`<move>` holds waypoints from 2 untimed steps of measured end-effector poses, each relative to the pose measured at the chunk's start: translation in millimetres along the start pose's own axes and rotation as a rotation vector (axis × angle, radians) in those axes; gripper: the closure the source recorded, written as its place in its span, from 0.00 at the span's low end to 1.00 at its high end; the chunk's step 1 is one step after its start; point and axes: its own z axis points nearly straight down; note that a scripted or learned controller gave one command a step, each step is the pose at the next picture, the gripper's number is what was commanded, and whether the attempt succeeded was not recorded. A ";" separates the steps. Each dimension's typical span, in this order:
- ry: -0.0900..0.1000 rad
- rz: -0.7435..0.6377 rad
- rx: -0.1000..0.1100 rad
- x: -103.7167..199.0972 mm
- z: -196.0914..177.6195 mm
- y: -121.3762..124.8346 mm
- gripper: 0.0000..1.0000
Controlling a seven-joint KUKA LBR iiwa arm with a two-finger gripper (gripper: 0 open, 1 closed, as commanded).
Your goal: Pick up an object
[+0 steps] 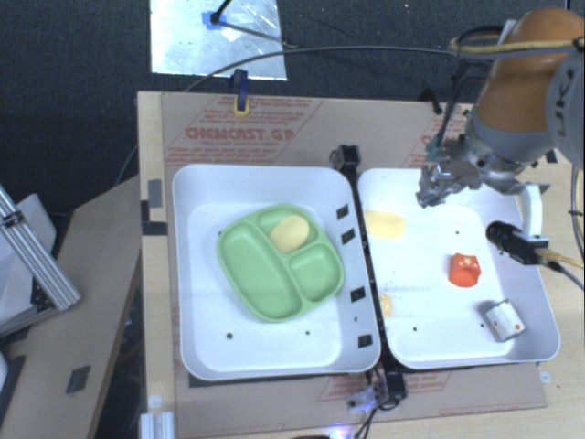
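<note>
Lying below gripper (431, 196): yellow piece (385, 224)

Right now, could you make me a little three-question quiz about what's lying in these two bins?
1. True or false: the yellow lump lies in a compartment of the green tray.
2. Which bin holds the red object? A) the left bin B) the right bin
3. Fill in: the gripper hangs above the right bin's ____ edge, far or near?

Key
1. True; it sits in a small compartment at the tray's far side.
2. B; it lies near the small silver object.
3. Far; it is just beyond the pale yellow piece.
</note>
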 end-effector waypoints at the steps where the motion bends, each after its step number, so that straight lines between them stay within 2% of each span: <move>1: 0.000 -0.001 -0.001 54.8 -3.5 10.7 1.00; 2: 0.001 0.000 0.003 107.2 16.7 16.2 1.00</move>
